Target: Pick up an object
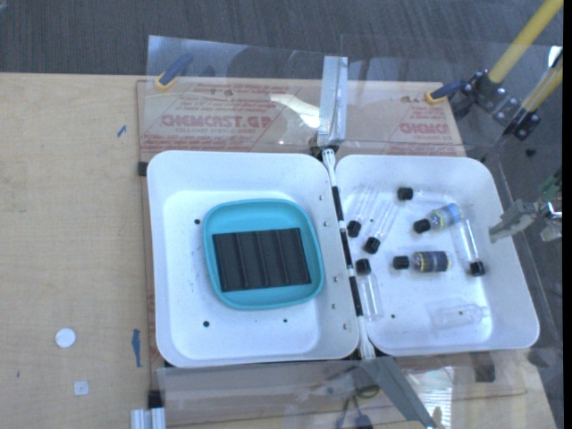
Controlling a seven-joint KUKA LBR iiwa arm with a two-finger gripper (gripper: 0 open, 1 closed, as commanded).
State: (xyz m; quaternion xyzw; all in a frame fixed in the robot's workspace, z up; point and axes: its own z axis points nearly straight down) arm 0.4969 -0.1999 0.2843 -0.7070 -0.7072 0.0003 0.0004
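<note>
camera view, left bin [170, 239]: teal tray [262, 253]
right bin [500, 320]: small vials [427, 261]
writing: "chemcast" sheet [219, 121]
claw [527, 219]: cannot tell

Slanted overhead view onto both white bins [170, 239]

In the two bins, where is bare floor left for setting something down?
Left white bin: a bare strip below the teal tray, bordered by the front rim. Right white bin: bare front-left corner, beside a clear vial. Crowded: its middle, among the small black-capped vials.
</note>
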